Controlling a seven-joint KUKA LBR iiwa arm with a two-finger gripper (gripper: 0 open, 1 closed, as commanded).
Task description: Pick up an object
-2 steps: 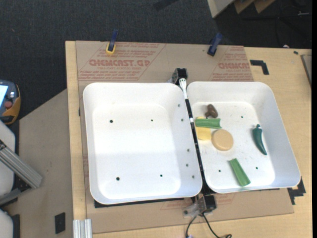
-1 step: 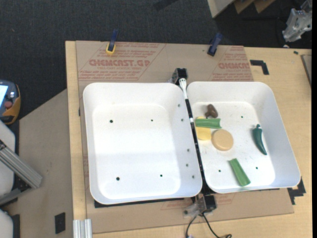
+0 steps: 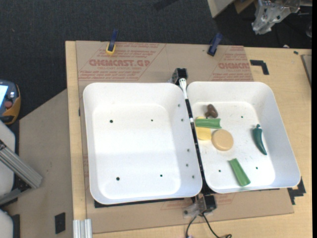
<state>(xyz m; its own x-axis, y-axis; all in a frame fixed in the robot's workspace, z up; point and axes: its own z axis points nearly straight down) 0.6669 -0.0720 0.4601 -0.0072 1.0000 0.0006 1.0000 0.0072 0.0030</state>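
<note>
Five small objects [image 3: 222, 140] in the right bin [image 3: 277, 133].

Two shallow white bins sit side by side on a cardboard sheet [image 3: 148, 58] printed with red lettering: the left bin [image 3: 91, 133] and the right bin [image 3: 282, 148]. Blue clamps [image 3: 113, 42] and [image 3: 215, 44] grip the sheet's far edge.

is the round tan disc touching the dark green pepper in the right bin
Apart. The camera view shows bare white bin floor between the round tan disc and the dark green pepper.
</note>
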